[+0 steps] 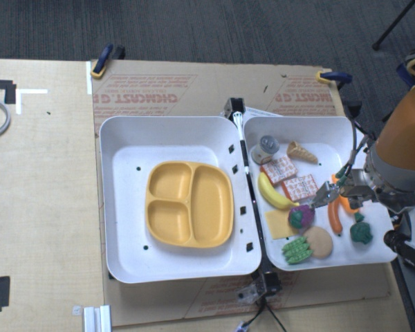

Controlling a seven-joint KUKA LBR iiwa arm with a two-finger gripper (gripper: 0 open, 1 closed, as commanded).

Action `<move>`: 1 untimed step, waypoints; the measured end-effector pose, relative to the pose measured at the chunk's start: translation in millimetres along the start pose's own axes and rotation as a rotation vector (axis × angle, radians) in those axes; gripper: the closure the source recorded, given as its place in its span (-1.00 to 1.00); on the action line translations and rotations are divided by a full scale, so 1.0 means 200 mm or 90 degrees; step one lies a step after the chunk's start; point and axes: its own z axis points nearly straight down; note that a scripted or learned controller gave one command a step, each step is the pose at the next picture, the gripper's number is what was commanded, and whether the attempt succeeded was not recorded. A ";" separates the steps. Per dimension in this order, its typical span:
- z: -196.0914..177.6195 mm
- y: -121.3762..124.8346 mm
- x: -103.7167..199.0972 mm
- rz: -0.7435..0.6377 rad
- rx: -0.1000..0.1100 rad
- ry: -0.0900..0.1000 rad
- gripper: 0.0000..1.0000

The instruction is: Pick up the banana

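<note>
Nearest the camera, at the near edge of the right bin [373,258], a green bumpy toy vegetable [297,250] and a tan round piece [319,241] lie touching, with a yellow cheese slice [277,223] and a purple piece [301,217] just beyond them. That bin is crowded: an orange carrot [334,217] and a dark green broccoli [361,232] sit toward its right, two red-and-white cracker blocks [289,176] in the middle, a grey round item [268,144] and a cone [302,152] at the far end, leaving little bare floor between pieces. By contrast the left bin [117,185] holds just a yellow divided plate [191,204], with wide white floor around it. On the worktop [34,220], brown cardboard [194,88] lies under both bins. Reaching in from the right, the arm [401,144] is bent low over the right bin's right rim, and the pincer [330,192] sits low among the toys beside the crackers; whether its fingers are apart or closed cannot be told, and nothing is seen held in it. A yellow banana [273,192], curved and with a darker far tip, lies along the left wall of the right bin, just left of the crackers and near the pincer.
</note>
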 end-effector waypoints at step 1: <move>0.02 0.02 0.33 0.027 0.000 0.001 -1.00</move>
